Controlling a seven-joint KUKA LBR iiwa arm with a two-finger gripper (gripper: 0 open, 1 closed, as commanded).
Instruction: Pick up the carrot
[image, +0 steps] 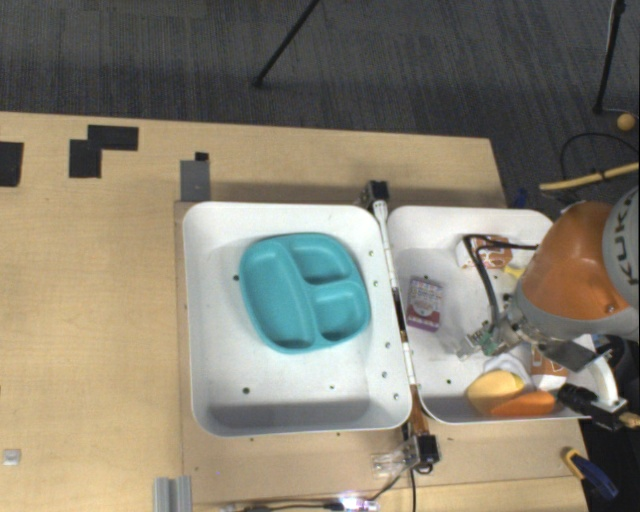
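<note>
We see the carrot (522, 404) at the right bin's (440, 400) near wall, touching a yellow fruit (494, 386) (a likely mis-grab); the gripper (515, 350) hovers above, its state we cannot tell.

Dark letters run down the grey arm (622, 240) at the right edge, seemingly "KU", cut off. The small packet (425, 303) bears print too small to read.

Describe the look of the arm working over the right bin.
The arm is grey with a broad, rounded orange band above the wrist and dark lettering on its grey shell at the right edge. Thin dark cables loop beside it, down toward a small green part near the gripper.
</note>
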